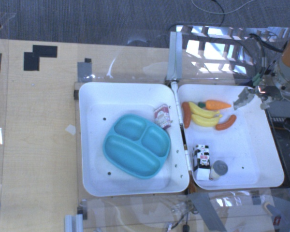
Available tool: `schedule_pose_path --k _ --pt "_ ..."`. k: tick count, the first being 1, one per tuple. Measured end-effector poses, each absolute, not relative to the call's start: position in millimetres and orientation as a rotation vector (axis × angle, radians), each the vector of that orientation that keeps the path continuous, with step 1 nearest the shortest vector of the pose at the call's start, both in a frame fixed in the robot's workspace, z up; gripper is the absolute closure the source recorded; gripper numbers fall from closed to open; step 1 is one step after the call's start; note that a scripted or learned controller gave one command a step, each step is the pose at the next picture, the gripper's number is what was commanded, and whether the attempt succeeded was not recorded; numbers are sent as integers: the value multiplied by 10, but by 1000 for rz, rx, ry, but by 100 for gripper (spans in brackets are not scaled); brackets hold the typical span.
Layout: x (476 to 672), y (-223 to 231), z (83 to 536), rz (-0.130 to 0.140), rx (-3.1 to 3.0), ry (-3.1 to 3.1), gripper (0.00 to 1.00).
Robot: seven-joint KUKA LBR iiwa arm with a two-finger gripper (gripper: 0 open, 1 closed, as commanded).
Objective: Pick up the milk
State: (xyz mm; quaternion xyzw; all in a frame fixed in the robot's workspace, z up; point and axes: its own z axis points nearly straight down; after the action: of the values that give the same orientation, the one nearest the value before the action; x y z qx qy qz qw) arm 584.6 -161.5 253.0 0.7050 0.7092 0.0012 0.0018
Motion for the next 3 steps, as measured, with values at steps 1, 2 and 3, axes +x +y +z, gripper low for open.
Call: schedule_pose_path --k 1,2,3 --pt "5489 -2053 1424 2 2137 2300 0" --pt "5264 -1215 1056 3 2260 2179 0" --pt "5963 -945 886 12 2476 1924 0"
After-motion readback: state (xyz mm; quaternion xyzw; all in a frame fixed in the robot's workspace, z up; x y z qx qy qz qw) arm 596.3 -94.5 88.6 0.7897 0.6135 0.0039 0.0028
